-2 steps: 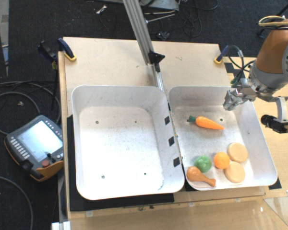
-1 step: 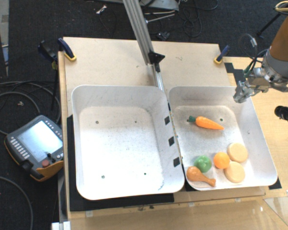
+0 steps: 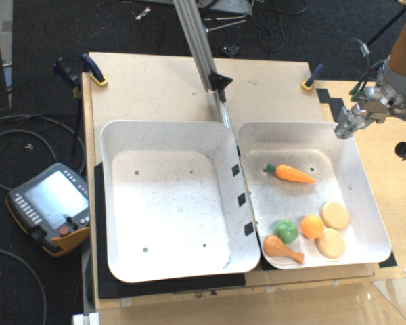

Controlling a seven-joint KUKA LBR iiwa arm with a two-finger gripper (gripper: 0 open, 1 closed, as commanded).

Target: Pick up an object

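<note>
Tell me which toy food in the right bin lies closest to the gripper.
The carrot, orange with a green top, lying alone in the bin's upper half. The other pieces cluster near the front edge, farther from the gripper.

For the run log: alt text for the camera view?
The gripper hangs over the right bin's far right rim, holding nothing visible. That bin holds a toy carrot, green ball, orange ball, drumstick and two tan discs.
</note>
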